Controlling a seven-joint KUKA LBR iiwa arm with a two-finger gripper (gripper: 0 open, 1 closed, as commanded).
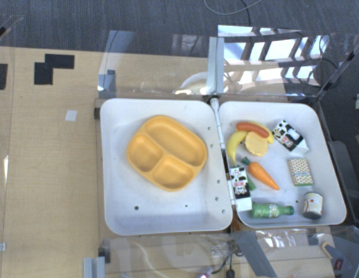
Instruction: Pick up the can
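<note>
Can (312,205) stands upright at about 4 o'clock in the right bin (324,133), tucked into the corner near the rim. Upright posture likely suits a top-down grasp, though the two close walls crowd the approach.

Nearest neighbours: green bottle (271,211) lying on its side at the can's 9 o'clock, close but apart; cracker box (300,171) at its 11 o'clock, near. Carrot (263,175), banana (233,145) and two milk cartons (288,135) sit farther off (not in the way). Yellow divided plate (166,152) occupies the left bin (118,213).

Gripper state: cannot tell.
</note>
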